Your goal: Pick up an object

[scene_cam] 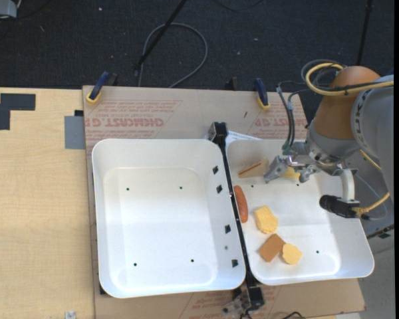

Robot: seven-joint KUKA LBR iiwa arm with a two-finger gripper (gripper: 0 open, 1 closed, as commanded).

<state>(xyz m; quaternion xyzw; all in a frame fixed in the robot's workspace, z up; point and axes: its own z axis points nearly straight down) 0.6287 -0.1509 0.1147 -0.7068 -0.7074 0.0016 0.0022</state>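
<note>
You see two bins: the left bin (113,178) and right bin (346,258) look like smooth, slightly glossy white plastic. They sit on matt printed cardboard (153,115), and at nine o'clock the tabletop (33,211) looks like pale matt wood.

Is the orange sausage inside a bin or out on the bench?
Inside. The sausage lies in the right bin, close to its left wall.

Lab: clamped bench (40,198), loose cables (179,35)
</note>
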